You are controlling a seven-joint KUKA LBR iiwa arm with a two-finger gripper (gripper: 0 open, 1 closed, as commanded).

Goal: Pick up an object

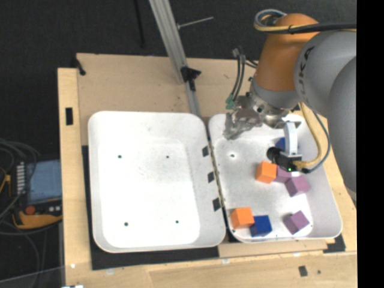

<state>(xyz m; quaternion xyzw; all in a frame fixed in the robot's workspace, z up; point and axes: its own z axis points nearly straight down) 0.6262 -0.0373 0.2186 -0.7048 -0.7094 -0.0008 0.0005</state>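
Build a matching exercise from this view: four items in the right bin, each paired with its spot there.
Items:
1. small blue cube
2. orange cube by the cable
3. purple cube near the front right corner
4. metal two-finger gripper

Places:
A. back left corner of the right white bin
B. front edge, touching another orange cube
C. middle of the bin
D. front right, standing alone

Pairs: 1-B, 2-C, 3-D, 4-A

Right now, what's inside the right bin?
Inside the right bin: two orange blocks, a blue block, purple blocks. The gripper hovers over its far left corner. The arm covers the far right corner, so anything there is hidden.
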